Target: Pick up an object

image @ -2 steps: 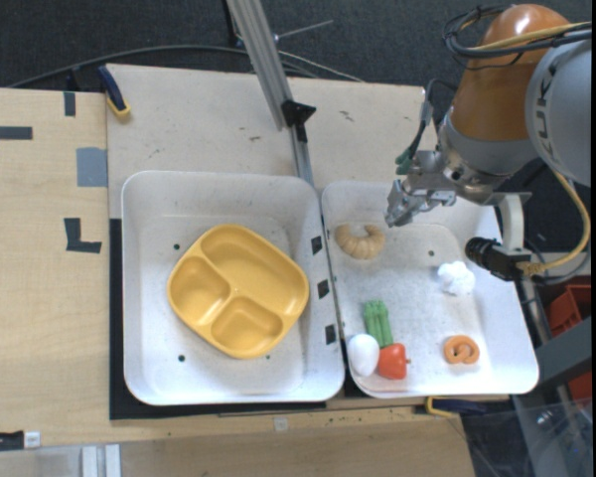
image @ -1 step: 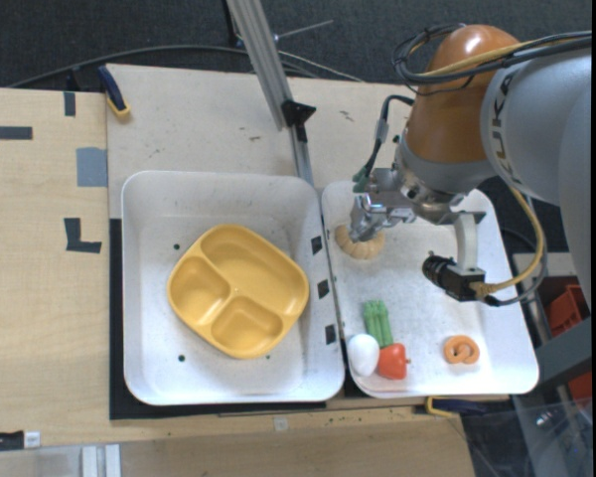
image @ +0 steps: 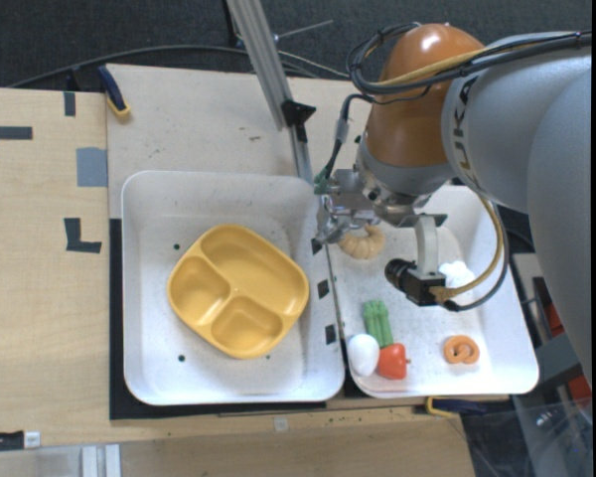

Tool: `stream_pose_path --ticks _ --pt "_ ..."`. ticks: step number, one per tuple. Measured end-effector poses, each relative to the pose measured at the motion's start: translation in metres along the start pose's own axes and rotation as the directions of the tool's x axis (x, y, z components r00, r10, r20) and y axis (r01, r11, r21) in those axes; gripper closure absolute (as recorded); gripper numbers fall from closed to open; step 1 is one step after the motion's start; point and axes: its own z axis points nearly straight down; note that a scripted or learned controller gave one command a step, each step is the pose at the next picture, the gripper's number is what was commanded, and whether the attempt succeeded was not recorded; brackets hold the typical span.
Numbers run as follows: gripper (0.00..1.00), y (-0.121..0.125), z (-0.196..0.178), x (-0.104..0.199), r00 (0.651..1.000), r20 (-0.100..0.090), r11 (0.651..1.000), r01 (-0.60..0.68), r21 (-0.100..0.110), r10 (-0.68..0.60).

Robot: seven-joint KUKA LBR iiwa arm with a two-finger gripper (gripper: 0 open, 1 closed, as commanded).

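We saw the gripper beside a tan pastry, probably light and soft; finger spread unclear, so grip its sides.

Grey arm reaches in from the right, orange band above the wrist, gripper pointing down and low.
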Motion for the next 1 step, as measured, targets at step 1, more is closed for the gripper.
stream_pose_path --ticks 1 --pt "1.0 -0.0062 0.0003 0.0532 1.0 0.001 1.0 0.0 0.0 0.0"
